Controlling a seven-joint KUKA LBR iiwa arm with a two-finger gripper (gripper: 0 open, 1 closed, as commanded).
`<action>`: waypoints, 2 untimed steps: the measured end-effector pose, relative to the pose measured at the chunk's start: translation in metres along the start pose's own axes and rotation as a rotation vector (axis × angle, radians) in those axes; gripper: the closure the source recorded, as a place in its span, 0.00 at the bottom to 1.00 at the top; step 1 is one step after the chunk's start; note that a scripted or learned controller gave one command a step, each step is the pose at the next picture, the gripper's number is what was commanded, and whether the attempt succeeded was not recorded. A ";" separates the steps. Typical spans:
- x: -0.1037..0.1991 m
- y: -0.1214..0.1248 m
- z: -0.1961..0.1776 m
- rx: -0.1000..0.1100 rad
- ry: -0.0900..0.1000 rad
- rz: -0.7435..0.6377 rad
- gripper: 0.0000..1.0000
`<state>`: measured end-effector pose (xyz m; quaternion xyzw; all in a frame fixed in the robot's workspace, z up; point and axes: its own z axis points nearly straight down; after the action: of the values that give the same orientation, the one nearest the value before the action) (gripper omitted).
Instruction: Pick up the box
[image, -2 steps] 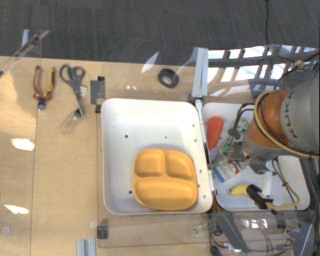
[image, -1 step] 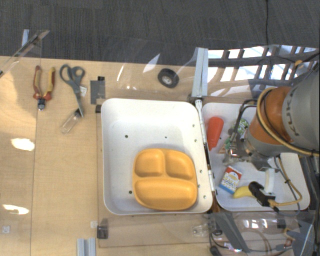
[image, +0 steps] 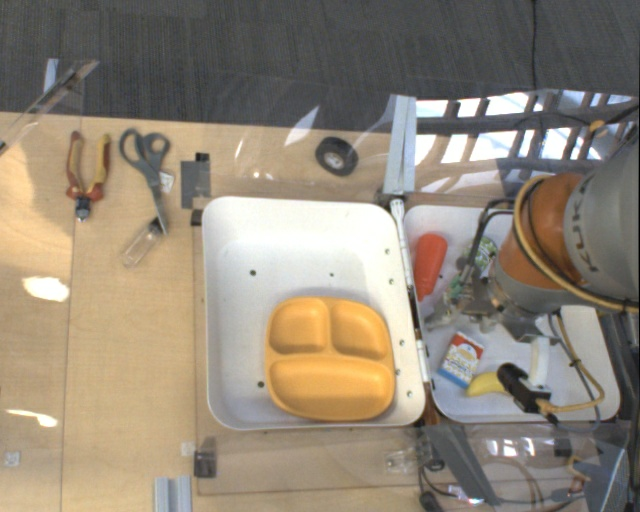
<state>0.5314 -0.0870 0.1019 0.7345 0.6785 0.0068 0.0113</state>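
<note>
The box (image: 461, 360), small with red, white and blue faces, lay flat on the floor of the right bin (image: 600, 400), near that bin's front edge and close to its left wall. Just right of the box lay a yellow banana-shaped piece (image: 485, 384), and behind the box, against the same left wall, stood an orange carrot-like thing (image: 430, 262). The grey arm (image: 590, 230) hung over the right bin, and its hand (image: 480, 305) sat low just behind and above the box; I cannot tell how the hand was set. Left of the box, in the left bin (image: 230, 300), rested a yellow divided tray (image: 330, 357). Far behind and left of the box, scissors (image: 150, 170) and pliers (image: 86, 172) lay on the table (image: 100, 350).
</note>
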 end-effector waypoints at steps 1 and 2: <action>-0.017 -0.037 0.011 0.004 0.005 -0.079 0.00; -0.018 -0.034 0.000 -0.003 0.001 -0.081 1.00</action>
<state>0.4963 -0.1020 0.1015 0.7065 0.7076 0.0078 0.0122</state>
